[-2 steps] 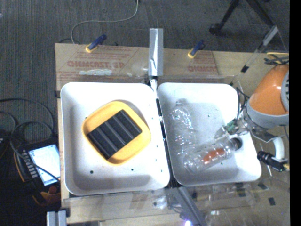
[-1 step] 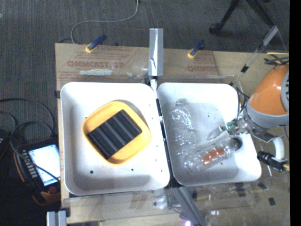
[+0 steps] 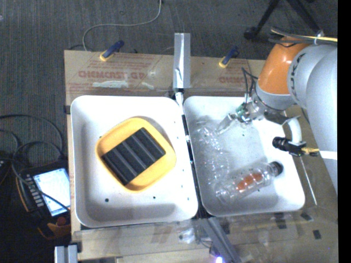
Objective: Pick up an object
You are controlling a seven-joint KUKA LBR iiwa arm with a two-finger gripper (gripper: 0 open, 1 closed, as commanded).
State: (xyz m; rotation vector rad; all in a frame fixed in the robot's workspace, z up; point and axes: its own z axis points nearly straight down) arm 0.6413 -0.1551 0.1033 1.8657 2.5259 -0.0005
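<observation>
Arm (image 3: 307, 75): grey with an orange band, enters from the right edge and hangs over the upper right corner of the right bin (image 3: 290, 201)
Gripper (image 3: 244, 112): small and partly blurred, above the bin's upper area; finger state cannot be determined
Clear bottle (image 3: 249, 181): lies on its side in the lower half of the right bin, orange contents visible inside
Bottle axis: long axis runs lower left to upper right at a shallow tilt; dark cap (image 3: 276, 169) points to the upper right, base to the lower left
Clear plastic items (image 3: 211, 144): transparent, crumpled shapes along the bin's left half, just beside the bottle's base; outlines hard to separate
Gripper to bottle: apart, bottle lies below the gripper in the view
Left bin (image 3: 88, 119): holds a yellow tray (image 3: 137, 154) with a black ribbed insert, set diagonally
Divider: the two bins meet along a dark seam
</observation>
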